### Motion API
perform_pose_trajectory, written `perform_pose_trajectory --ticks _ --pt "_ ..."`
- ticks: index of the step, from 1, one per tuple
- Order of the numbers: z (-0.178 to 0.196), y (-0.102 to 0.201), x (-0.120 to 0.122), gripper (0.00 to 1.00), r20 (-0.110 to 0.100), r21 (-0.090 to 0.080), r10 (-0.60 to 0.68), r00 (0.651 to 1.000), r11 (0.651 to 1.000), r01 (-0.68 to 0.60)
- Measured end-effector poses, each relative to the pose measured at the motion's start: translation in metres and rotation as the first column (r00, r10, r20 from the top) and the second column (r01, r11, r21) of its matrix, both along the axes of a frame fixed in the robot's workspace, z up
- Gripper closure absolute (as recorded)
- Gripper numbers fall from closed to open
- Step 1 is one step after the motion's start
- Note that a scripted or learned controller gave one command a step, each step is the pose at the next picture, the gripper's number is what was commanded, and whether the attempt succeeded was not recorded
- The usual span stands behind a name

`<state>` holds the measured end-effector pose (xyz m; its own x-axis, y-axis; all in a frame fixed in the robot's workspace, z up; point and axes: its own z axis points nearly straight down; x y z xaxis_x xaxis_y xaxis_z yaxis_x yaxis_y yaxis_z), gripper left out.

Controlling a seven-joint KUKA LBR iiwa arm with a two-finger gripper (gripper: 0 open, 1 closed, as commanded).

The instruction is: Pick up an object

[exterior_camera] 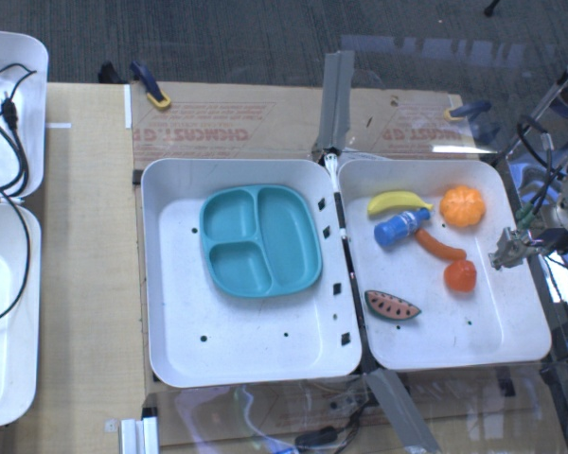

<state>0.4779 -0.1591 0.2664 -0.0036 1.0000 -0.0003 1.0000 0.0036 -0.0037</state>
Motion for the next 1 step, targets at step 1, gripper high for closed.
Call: perform_pose_trajectory --ticks 1 --pt "0.0054 -0.0399 0.0001 1.00 0.002 -0.001 -0.005 1.000 1.000 0.005"
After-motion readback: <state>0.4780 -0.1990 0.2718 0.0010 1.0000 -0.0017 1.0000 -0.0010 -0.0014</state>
